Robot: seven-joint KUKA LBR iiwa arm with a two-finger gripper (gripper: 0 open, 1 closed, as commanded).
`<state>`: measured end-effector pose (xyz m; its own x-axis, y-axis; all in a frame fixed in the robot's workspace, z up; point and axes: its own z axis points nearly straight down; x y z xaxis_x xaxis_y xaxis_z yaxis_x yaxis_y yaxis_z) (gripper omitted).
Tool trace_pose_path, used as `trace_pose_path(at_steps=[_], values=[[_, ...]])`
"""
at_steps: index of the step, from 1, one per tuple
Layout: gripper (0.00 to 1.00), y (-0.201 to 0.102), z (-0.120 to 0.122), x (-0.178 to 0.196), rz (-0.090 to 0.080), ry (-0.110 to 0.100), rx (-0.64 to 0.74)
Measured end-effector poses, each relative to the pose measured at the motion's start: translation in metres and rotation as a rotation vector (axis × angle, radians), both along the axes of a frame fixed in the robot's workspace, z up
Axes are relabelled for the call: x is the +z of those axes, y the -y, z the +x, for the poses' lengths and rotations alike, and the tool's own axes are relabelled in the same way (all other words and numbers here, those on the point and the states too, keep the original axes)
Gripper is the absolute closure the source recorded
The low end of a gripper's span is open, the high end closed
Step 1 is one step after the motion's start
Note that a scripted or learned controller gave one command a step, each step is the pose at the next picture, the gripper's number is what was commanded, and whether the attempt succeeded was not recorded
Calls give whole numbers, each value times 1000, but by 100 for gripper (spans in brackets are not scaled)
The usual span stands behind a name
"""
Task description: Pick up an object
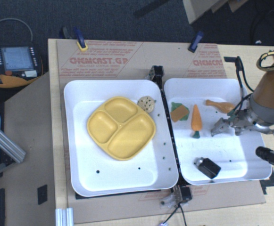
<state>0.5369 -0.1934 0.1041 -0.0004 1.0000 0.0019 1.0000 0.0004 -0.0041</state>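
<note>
My end effector (221, 126) stands spread wide, holding nothing, just beside the smooth tapered orange carrot (196, 120) in the right bin (231, 172).

arm (269, 95): reaches in from right, orange band above wrist | claw (218, 128): low, pointing left, fingers spread

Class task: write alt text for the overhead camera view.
A grey arm's tool hovers in the right bin near a toy carrot. A black block lies nearer the front. The left bin holds a yellow divided plate.
</note>
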Motion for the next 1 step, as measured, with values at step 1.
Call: trace_pose_path(at_steps=[1], values=[[100,1,1,12,-3,5,-1]])
